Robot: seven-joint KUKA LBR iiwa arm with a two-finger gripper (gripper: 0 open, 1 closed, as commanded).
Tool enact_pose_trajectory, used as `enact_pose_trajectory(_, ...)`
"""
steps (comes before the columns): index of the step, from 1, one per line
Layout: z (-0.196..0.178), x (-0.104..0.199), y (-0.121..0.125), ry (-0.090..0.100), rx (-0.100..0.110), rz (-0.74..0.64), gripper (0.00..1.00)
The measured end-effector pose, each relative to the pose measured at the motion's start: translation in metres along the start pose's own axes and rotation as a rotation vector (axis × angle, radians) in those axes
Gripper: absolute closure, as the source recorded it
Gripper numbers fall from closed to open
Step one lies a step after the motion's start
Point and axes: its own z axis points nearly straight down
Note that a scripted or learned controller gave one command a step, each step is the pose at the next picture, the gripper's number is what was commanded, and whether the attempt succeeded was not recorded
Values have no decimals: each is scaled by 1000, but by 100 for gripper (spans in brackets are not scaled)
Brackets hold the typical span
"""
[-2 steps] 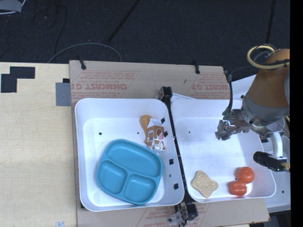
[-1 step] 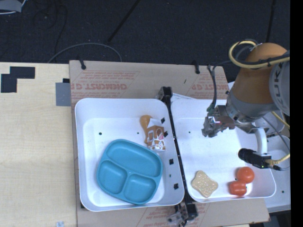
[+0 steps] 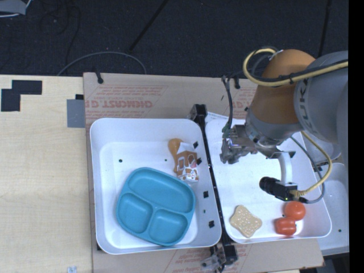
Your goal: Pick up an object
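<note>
Bearing unreadable red print, a packet (image 3: 186,167) lies beside the plate (image 3: 154,206).

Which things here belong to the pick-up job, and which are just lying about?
Job: gripper; blue divided plate; crumpled packet; bread slice; tomato; red fruit piece; left bin; right bin.
Lying about: cardboard sheet; grey square; black marks on the bench.

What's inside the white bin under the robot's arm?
A pale cracker-like piece and two red tomato-like pieces lie near the front. The arm covers the bin's far corner, so anything there is hidden.
</note>
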Motion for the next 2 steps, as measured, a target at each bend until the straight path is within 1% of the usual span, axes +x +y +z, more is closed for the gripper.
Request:
enact_pose_trajectory(1, -13, 55, 11, -1, -2, 0, 100)
enact_pose_trajectory(2, -7, 116, 17, 0, 1, -1, 100)
